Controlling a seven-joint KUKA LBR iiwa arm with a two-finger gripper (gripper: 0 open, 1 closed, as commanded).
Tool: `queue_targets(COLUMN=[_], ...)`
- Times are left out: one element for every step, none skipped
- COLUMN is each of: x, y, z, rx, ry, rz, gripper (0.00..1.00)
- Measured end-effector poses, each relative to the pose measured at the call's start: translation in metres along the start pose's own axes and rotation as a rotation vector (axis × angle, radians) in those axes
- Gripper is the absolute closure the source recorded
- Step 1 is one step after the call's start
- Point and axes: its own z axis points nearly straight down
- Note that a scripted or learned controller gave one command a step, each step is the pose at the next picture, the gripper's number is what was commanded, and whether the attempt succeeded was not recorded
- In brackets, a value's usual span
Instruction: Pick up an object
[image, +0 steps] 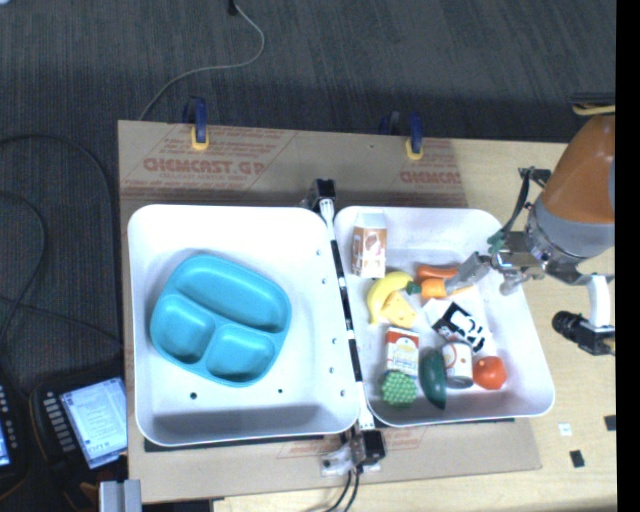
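Toy food pile (430, 330) in right bin (520, 400): banana (385, 293), carrot (437, 280), tomato (489, 372), small printed cartons, print too small to read. Tool (470, 268) over carrot, open or clenched: can't tell. Left bin (170, 410) holding smooth blue divided tray (220, 317). "CHEMCAST GP" on brown board (200, 165).

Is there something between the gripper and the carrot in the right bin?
Nothing visible is in the way. The gripper hovers just right of the carrot, with only bare floor of the right bin between them. The banana lies on the carrot's far side.
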Motion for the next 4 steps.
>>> queue_targets(x=[0.046, 0.046, 0.046, 0.088], y=[-0.02, -0.02, -0.02, -0.066], z=[0.079, 0.069, 0.069, 0.096], rx=[-0.001, -0.001, -0.001, -0.026], ry=[-0.001, -0.001, -0.001, -0.008], rz=[0.001, 0.001, 0.001, 0.004], gripper=[0.0, 1.0, 0.0, 0.0])
